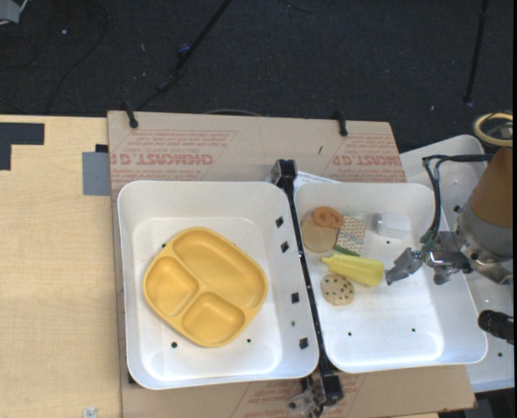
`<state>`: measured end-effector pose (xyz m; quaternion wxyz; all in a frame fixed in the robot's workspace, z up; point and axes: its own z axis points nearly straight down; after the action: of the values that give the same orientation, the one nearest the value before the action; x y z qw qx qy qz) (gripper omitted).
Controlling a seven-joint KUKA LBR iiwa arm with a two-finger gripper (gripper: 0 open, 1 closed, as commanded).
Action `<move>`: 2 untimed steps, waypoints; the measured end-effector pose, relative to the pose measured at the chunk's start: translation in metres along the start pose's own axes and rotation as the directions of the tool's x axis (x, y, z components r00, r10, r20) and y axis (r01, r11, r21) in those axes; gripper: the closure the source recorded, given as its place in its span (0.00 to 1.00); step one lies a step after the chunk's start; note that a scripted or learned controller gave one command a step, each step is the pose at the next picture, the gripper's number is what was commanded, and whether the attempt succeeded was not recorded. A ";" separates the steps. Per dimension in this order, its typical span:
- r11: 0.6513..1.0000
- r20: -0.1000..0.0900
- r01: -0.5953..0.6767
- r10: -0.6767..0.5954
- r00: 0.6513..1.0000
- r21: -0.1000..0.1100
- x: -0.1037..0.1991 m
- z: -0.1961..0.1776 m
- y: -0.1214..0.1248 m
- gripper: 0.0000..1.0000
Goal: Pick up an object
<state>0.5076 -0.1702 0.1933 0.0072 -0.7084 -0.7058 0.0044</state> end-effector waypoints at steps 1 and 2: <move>1.000 0.003 0.004 -0.004 1.000 -0.013 0.000 -0.007 0.003 0.00; 1.000 0.001 0.003 -0.003 1.000 -0.010 0.002 0.056 0.008 0.00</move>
<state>0.5143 -0.1679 0.1376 0.0033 -0.7072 -0.7070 0.0014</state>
